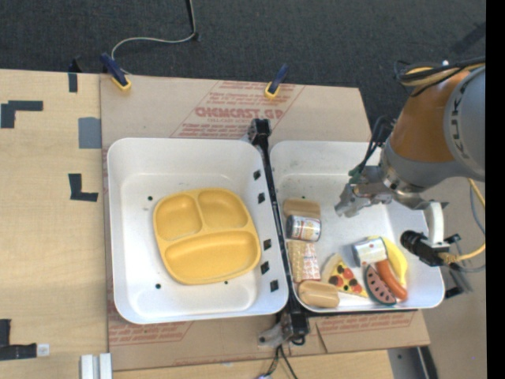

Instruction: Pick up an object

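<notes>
The right bin [316, 160] holds several toy foods along its left and near sides. A brown block [301, 208] lies above a small metal can [304, 228], with a waffle-like cracker [302, 260] and a hot dog bun [318, 294] below them. Toward the near right corner are a pizza slice [345, 277], a small white box [368, 251], a yellow banana [397, 260] and a watermelon slice [380, 287]. My gripper [352, 201] hangs over the bare middle of the right bin, right of the can and above the white box. Nothing shows in its grasp.
The left bin [126, 212] holds a yellow divided plate [207, 234]. A black divider [267, 188] runs between the bins. The orange-banded arm [430, 133] reaches in from the right over the right bin's far right corner.
</notes>
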You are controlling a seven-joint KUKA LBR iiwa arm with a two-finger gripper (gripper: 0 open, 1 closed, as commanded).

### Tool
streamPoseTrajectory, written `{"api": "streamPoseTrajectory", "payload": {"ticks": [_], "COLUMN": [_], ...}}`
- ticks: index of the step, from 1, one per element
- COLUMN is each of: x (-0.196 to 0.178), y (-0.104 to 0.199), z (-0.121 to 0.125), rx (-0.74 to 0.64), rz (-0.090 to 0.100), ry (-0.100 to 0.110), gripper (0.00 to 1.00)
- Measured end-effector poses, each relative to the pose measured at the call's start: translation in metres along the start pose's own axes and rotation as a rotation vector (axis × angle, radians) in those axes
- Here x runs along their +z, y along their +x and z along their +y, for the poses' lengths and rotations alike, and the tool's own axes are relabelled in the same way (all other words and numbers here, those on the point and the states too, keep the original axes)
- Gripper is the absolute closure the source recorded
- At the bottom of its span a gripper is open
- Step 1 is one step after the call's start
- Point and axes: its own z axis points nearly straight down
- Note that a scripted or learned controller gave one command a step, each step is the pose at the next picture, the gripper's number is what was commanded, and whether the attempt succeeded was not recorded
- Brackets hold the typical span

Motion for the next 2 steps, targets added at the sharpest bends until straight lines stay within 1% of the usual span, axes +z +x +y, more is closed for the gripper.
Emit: {"api": "streamPoseTrajectory", "payload": {"ticks": [1, 2], "x": [-0.040, -0.002], "y": [-0.042, -0.107], "z": [0.045, 0.066], "rx": [0.000, 0.002], "rz": [-0.001, -0.002], "ry": [0.000, 0.002], "gripper": [1.00, 1.00]}}
